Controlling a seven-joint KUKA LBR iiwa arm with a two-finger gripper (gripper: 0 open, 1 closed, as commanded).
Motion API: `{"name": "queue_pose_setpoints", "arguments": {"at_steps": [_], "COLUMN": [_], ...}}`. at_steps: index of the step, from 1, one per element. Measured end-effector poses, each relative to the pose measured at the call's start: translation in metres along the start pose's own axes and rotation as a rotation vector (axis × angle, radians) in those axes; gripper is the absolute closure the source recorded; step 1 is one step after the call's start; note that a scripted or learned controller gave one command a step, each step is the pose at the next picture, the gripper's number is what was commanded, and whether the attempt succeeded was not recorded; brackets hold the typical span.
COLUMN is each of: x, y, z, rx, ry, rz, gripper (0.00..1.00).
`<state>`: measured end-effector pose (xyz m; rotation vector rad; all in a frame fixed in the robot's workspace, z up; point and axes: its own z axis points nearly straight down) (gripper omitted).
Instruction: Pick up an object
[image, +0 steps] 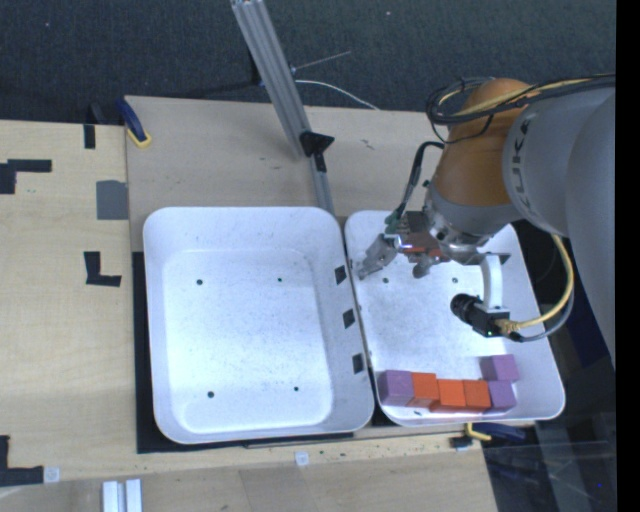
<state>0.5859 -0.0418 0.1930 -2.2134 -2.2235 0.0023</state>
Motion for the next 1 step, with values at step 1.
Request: {"name": "queue_pose_setpoints", "arguments": {"at_steps": [1], "x": [0.1007], "y": [0.0312], "z": [0.0016], "rx": [-0.004], "ry": [0.001], "rz": [-0.005], "gripper": [0.00]}}
